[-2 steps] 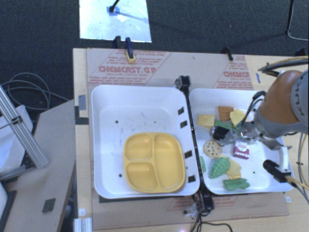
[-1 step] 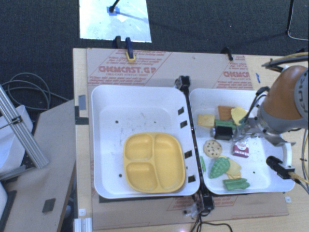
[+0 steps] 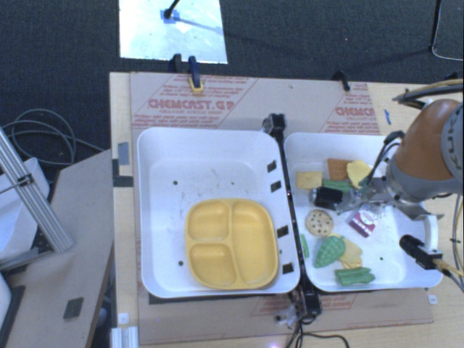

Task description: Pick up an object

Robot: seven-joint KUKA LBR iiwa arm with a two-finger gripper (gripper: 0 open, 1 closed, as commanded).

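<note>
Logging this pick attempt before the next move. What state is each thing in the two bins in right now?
yellow divided tray: upright in the left bin, compartments hold nothing.
gripper: low in the right bin, among the toys.
cookie: lying flat.
green corn toy: lying flat beside the cookie.
green bean toy: lying flat by the near wall.
red packet: lying just below the gripper.
black block: lying flat.

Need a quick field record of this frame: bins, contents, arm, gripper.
left bin: yellow divided plate
right bin: cookie, green bumpy toy, green flat piece, yellow block, orange piece, red-and-white packet
arm: over right bin, reaching in from the right
gripper: low among the items near the bin's middle; finger state unclear
held object: none visible
</note>
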